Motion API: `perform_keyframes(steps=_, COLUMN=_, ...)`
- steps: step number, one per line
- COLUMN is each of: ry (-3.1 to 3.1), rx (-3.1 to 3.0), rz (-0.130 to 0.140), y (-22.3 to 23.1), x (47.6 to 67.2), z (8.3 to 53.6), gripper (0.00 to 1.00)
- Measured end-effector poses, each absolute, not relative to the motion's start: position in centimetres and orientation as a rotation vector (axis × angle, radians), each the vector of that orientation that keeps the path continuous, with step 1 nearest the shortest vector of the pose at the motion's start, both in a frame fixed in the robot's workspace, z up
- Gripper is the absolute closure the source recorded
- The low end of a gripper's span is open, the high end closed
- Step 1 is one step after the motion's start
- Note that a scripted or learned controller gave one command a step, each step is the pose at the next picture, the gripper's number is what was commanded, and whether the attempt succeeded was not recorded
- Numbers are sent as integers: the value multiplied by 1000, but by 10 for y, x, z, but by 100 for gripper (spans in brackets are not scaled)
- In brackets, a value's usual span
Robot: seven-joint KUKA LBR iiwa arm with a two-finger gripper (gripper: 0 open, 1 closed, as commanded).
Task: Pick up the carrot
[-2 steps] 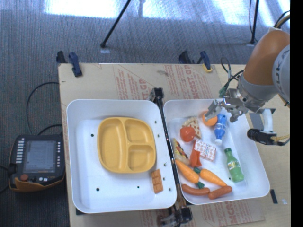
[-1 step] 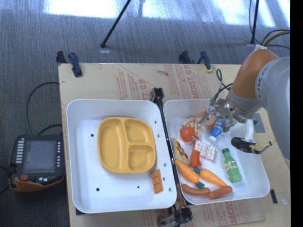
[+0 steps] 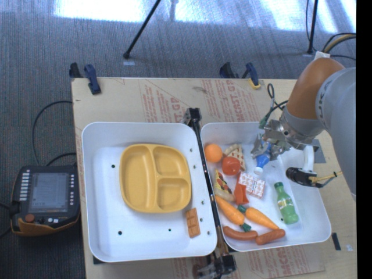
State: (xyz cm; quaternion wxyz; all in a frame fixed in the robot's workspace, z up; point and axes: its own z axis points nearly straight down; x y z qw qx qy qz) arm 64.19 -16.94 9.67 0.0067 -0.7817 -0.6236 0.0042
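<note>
The carrot [image 3: 260, 216] lies low in the right bin [image 3: 318, 228], slanting, beside a second carrot [image 3: 230, 210] and just above two sausages [image 3: 256, 235]. A green bottle [image 3: 286, 203] stands to its right, a tomato [image 3: 231, 165] and an orange [image 3: 213, 153] farther up. The pincer [image 3: 266, 150] hovers well apart near the bin's upper part; whether it is wide or narrow I cannot tell. The left bin [image 3: 96, 156] holds a yellow tray [image 3: 155, 177].

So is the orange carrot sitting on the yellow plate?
No, the orange carrot lies in the right white bin among other toy foods, while the yellow divided plate is in the left white bin.
</note>
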Motion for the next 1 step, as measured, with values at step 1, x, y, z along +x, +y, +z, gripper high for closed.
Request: perform_keyframes(steps=1, ry=-1910, rx=-2489, rz=2, y=-121, x=509, z=146, gripper=100)
